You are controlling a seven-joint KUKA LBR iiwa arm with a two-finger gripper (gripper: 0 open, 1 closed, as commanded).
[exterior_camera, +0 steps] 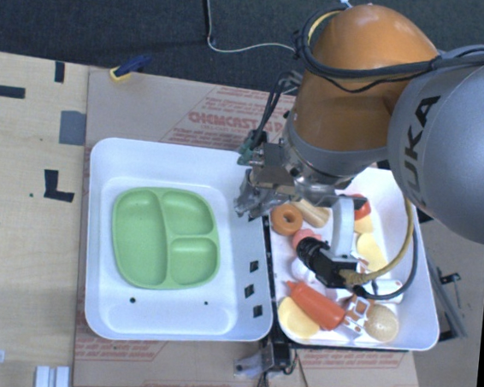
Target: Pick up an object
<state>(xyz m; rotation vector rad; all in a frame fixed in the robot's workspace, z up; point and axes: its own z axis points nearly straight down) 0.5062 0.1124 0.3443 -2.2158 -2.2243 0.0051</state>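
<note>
Camera view is showing the gripper (253,196) hanging low over the rim where the two white bins meet, with the grey arm reaching in across the right bin (421,332). The wrist is covering much of the gripper from above, so I cannot tell whether it is open or closed; nothing is showing as held in it.

Just beside the gripper, on its right-bin side, an orange ring (286,220) is lying flat, with a beige piece (315,213) touching it on the far side and a red piece (305,238) close below. Farther from the gripper, an orange carrot-shaped toy (316,304) is resting against a yellow piece (295,322). On the gripper's other side, well apart, a green divided plate (166,236) is sitting in the left bin (102,217).

By my reading, the arm is lining up for a grasp and nothing is lifted yet. The ring seems the likeliest target. The next move is calling for a small shift off the bin rim toward the ring, centring over it before closing, then a straight lift clear of the neighbouring pieces.
</note>
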